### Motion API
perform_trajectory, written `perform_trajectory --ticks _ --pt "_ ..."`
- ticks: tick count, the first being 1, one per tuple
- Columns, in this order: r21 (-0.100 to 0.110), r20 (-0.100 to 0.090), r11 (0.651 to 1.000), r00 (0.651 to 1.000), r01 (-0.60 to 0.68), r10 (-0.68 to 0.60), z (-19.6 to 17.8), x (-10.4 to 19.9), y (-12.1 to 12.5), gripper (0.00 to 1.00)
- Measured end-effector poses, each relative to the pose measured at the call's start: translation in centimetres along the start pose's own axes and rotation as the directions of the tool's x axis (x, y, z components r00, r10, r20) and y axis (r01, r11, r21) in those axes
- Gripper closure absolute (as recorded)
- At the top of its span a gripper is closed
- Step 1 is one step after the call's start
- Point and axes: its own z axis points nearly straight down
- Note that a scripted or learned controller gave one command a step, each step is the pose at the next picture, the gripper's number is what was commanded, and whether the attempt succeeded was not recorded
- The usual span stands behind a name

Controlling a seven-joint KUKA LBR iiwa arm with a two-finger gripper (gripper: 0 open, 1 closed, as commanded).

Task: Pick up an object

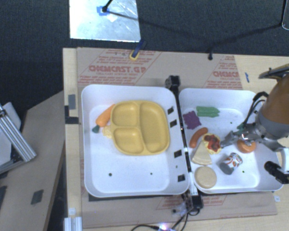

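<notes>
While the arm leans in from the right, here is how the bench reads.

Arm: grey with its orange band [281, 99], stretched over the right bin [250, 100].
Claw: the gripper [229, 138] is low over the right bin's middle, tips pointing left; whether its tips are apart or together I cannot tell, the metal there is a blur.
Nearest pieces: a pizza slice [212, 143] right at the tips, an orange round piece [246, 147] just beside the wrist.
Right bin, left part: a purple piece [191, 120], a green piece [207, 111], a sausage [197, 136], a pale wedge [201, 155], a round cracker [205, 177].
Right bin, front: a small grey and white can [230, 162], possibly lying on its side.
Left bin [94, 177]: a yellow divided plate [137, 127] in the middle, a carrot [104, 115] touching its left edge.
</notes>
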Motion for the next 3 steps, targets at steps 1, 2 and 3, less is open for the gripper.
perform_trajectory --ticks 1,2,3 --pt "-0.016 0.014 1.000 1.000 -0.001 0.002 -1.3 -0.4 0.3 1.00" --pt "-0.004 0.004 1.000 1.000 0.001 -0.001 -7.5 -1.1 0.6 1.00" --pt "-0.004 0.003 1.000 1.000 0.002 -0.002 -13.0 -1.2 0.8 1.00"
